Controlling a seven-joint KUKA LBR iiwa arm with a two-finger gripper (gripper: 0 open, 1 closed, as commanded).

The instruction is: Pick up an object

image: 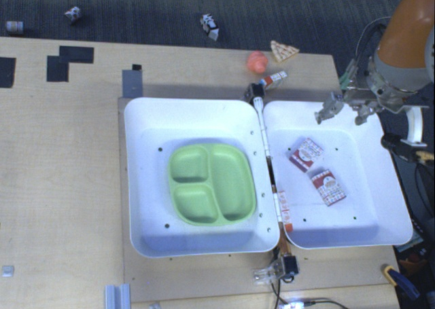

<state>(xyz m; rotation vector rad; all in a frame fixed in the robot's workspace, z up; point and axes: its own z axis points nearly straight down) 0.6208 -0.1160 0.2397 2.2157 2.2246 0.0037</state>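
Two small red-and-white printed cardboard packets are seen lying flat in the right shallow white bin (380, 233), near its middle: the upper packet (305, 153) is set slightly toward the bin's left edge, and the lower packet (328, 187) lies just beside it, toward the near edge, the two apart by a narrow gap. The two-finger gripper (345, 112) is held above the far edge of the same bin, near its right corner, well apart from both packets; its fingers are spread apart and nothing is held between them. The grey arm with its orange band (408, 22) is seen reaching in over the bench's right edge. In the left white bin (139, 165), a light green plastic tray with three compartments (212, 183) is placed at the middle. On the bench's far edge, beyond the bins, a small orange-pink ball (257, 62) and a wedge-shaped toy pizza slice (284, 51) are found close together.
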